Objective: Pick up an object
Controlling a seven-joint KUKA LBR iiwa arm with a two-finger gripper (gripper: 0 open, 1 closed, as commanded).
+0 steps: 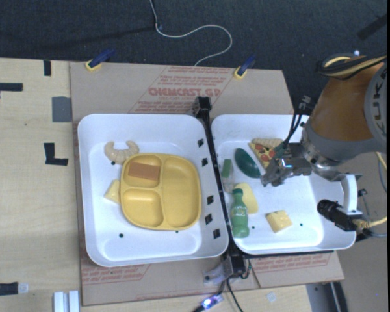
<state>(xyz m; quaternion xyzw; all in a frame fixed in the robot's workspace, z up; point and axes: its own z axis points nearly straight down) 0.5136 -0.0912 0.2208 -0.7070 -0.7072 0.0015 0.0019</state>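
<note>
My gripper hangs over the middle of the right bin, just right of a dark green oval object and below a pizza slice toy. A green bottle lies near the bin's left wall beside a pale yellow piece. A yellow cheese wedge sits toward the front. A small green piece lies by the divider. Nothing shows between the fingers.
The left bin holds a yellow divided plate with a brown slab in one section, a tan croissant shape and a yellow wedge. The arm's orange band looms over the right bin's right side.
</note>
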